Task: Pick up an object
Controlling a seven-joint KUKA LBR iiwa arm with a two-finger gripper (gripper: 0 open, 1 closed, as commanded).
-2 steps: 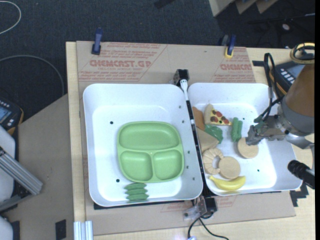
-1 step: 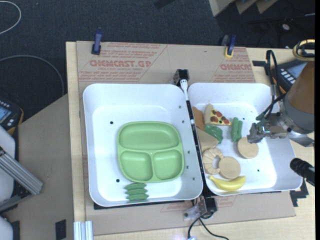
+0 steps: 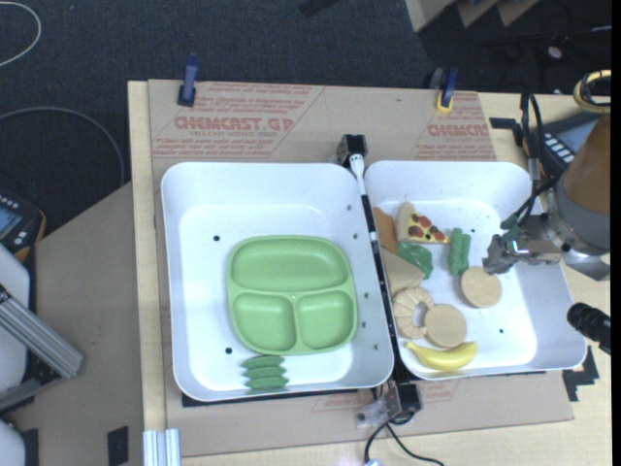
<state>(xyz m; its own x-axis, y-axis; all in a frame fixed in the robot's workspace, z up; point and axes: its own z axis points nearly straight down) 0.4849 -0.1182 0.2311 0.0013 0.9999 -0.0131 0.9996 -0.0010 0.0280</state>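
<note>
You see a pale green divided plate (image 3: 291,294) in a white bin (image 3: 189,260), a yellow banana (image 3: 443,355), and a red-spotted pizza slice (image 3: 421,225).

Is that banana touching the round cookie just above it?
Touching. In the camera view the banana curves right under the round cookie in the right bin, and their edges meet with no white floor between them.

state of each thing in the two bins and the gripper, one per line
green divided plate: flat in left bin, nothing on it
green ridged piece: flat, below the plate
pizza slice: flat in right bin
banana: on its side, near front wall
tan round disc: flat, beside gripper
gripper: low over right bin, holding nothing visible
</note>
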